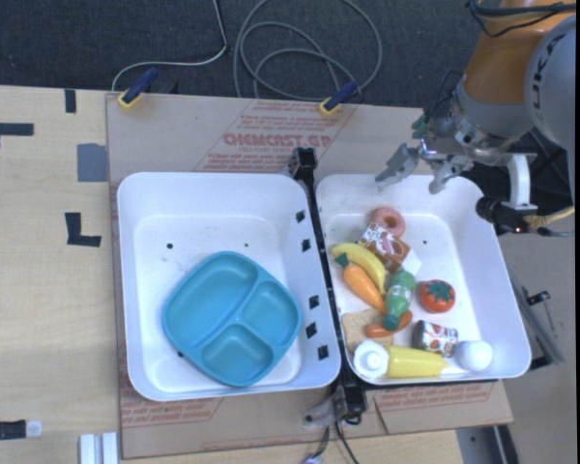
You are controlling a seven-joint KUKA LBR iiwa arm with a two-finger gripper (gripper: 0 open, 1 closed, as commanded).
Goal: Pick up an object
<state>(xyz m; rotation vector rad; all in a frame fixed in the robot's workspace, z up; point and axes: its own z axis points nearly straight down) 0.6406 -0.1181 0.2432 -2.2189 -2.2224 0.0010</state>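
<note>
White plastic forms the two shallow bins, which are set side by side on a cardboard sheet [271, 143] printed with red lettering. In the left bin [145, 201] a blue divided tray [232, 317] is laid flat, with three compartments visible. The right bin [493, 278] is crowded with toy food. A pink-and-white doughnut [387, 223] is seen towards the far end, and a yellow banana [361, 257] is placed just beside it, touching an orange carrot [362, 285]. A green bottle [398, 296] is tilted against the carrot, and a red tomato [437, 296] is found near it (slightly apart, towards the bin's right wall). Closer to the near rim, a dark can [433, 337] is laid on its side, a yellow item with a white cap [398, 361] is stretched along the rim, and a white ball [476, 355] is tucked into the corner.

The grey arm with its orange band [507, 61] is brought in from the right. The gripper [418, 171] is held above the far rim of the right bin, its two fingers spread apart with nothing between them. The fingertips [389, 174] are pointed down and to the left, well apart from the toys below. A grey cable [309, 37] is looped on the dark floor beyond the bench.
</note>
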